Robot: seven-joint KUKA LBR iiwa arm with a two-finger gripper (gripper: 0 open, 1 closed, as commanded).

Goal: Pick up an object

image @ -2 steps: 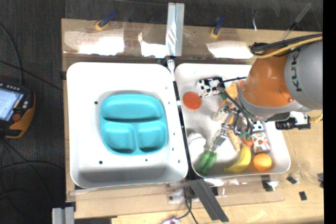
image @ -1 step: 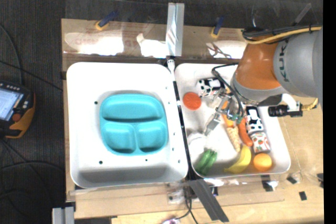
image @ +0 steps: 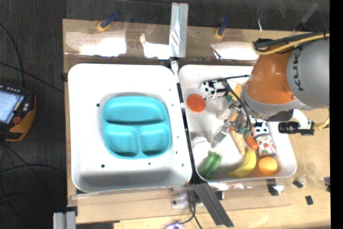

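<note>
On the wooden counter (image: 80, 40), the right shallow white bin (image: 289, 166) is holding a yellow plastic banana (image: 244, 164), just below the gripper (image: 228, 128). Its opening I cannot tell. It should be descending straight, centred over the banana.

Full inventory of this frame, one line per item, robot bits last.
left bin: 1, white, left half of the bench
divided tray: 1, turquoise, three compartments, middle of the left bin
right bin: 1, white, beside the left bin
round object: 1, orange-red, upper left of the right bin
black-and-white item: 1, top of the right bin
green vegetable: 1, green, lower left of the right bin
banana: 1, yellow, bottom of the right bin
orange: 1, orange, lower right corner of the right bin
small carton: 1, red and white, just above the orange
handheld device: 1, orange and black, far left on the floor
arm: 1, grey with orange band, over the right bin
gripper: 1, metallic, low over the right bin's middle
</note>
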